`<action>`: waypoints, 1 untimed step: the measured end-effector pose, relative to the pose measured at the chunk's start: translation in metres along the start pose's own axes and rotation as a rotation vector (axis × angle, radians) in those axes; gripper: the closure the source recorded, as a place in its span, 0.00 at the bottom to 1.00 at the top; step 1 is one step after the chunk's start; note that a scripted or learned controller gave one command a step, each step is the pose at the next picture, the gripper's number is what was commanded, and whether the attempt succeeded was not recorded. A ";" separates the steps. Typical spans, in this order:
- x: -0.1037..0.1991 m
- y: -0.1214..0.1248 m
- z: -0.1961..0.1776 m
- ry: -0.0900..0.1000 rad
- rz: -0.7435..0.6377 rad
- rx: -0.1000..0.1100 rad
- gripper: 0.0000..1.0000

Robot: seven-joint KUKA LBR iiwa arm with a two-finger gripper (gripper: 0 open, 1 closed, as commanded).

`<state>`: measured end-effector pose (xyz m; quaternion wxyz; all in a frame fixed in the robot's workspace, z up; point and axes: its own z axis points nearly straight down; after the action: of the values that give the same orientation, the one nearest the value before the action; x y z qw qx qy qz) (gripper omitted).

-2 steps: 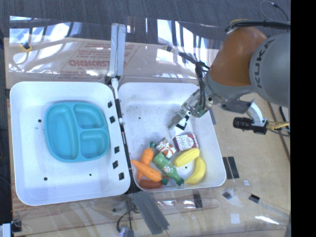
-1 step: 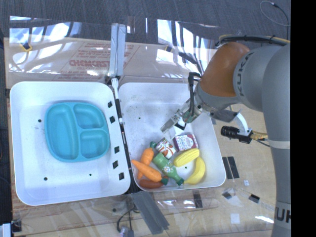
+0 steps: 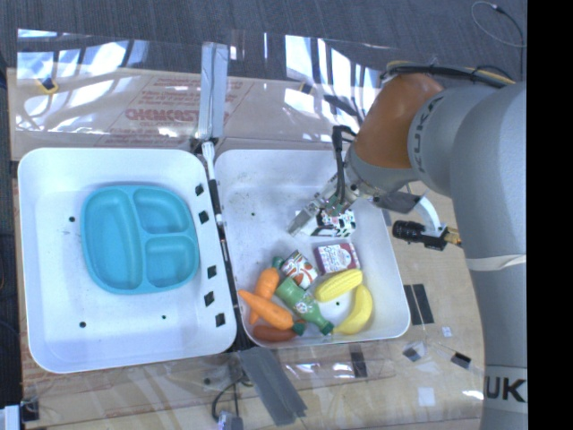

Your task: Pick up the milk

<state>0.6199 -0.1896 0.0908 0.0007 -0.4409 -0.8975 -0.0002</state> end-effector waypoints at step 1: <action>0.001 0.002 -0.007 0.006 -0.007 0.000 1.00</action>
<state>0.6209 -0.1875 0.0979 0.0034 -0.4380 -0.8990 -0.0014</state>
